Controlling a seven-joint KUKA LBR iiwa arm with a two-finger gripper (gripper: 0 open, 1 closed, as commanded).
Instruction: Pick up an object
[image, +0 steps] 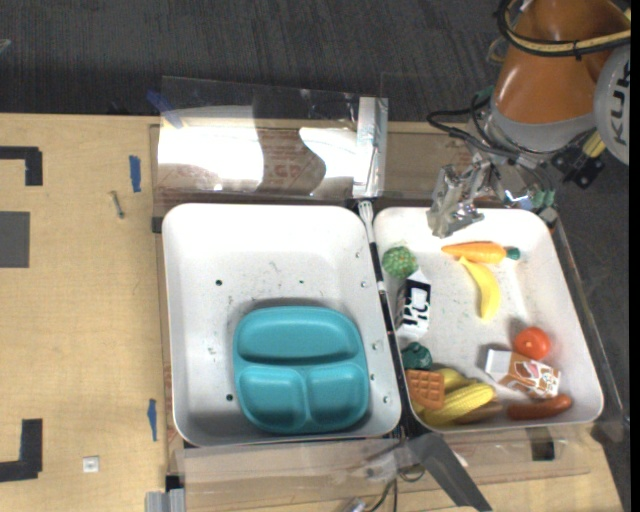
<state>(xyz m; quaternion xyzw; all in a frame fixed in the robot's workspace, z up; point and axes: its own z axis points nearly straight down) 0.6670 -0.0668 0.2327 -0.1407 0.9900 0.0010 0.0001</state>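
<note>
My end effector (458, 212) hangs over the right bin's (575, 300) far rim above the carrot (480, 251), holding nothing; how far open, I cannot tell.

**Colour rundown of the two bins**

Both bins are showing plain white, the left bin (200, 250) and the right bin (570, 330). A teal tray (300, 368) is sitting in the left one. Over on the right side, there's a yellow banana (485, 285), an orange carrot (478, 251) with a green tip, a green broccoli (399, 262), a red tomato (533, 342), yellow corn (466, 401), an orange-brown waffle (424, 386) with a grid pattern, a reddish-brown sausage (540, 406) and a black-and-white carton (415, 304). The bench (70, 330) is looking tan with blue tape bits. The arm (555, 60) is glowing orange.
</note>
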